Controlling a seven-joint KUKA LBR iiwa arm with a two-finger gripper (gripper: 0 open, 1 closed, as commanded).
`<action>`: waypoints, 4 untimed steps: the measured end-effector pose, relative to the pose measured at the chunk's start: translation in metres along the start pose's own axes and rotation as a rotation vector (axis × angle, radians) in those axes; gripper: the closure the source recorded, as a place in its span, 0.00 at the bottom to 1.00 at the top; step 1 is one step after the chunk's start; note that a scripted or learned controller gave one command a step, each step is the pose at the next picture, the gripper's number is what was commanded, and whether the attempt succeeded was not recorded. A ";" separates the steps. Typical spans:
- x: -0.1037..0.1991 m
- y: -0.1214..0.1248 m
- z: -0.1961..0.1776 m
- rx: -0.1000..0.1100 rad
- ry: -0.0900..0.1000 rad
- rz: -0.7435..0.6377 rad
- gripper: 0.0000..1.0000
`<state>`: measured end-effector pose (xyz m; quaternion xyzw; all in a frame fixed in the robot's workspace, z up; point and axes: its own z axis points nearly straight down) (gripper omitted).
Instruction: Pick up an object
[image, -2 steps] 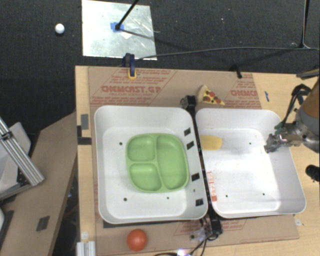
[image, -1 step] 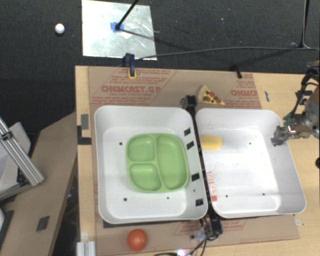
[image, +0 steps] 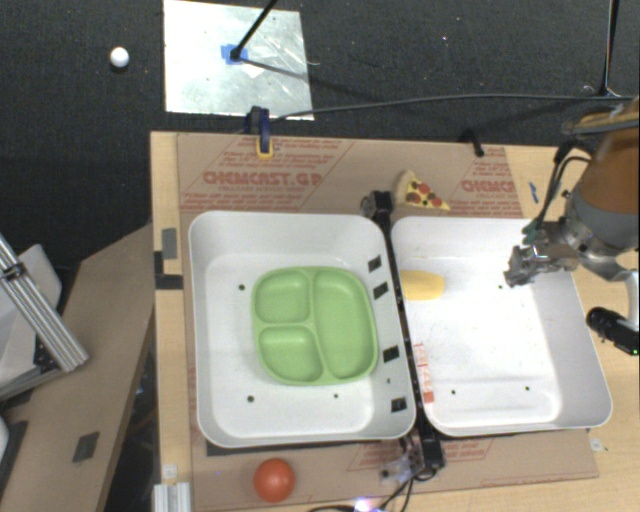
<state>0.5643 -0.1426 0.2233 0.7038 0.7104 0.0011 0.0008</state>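
A small yellow object (image: 421, 287) lies in the right bin (image: 500, 400), close to its left wall. My gripper (image: 520, 270) hangs over the right bin's upper right area, well to the right of the yellow object and apart from it. Nothing shows between its fingers. A green divided plate (image: 313, 323) rests in the middle of the left bin (image: 220, 260).
A toy pizza slice (image: 422, 192) lies on the board behind the bins. A red ball (image: 274, 479) sits on the board in front of the left bin. A blue clamp (image: 260, 128) grips the board's far edge. The grey arm (image: 605, 200) enters from the right.
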 end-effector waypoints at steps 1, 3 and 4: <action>0.048 0.020 -0.007 -0.002 0.000 -0.001 1.00; 0.154 0.045 -0.008 0.000 0.002 -0.001 1.00; 0.215 0.049 -0.004 0.000 0.002 -0.001 1.00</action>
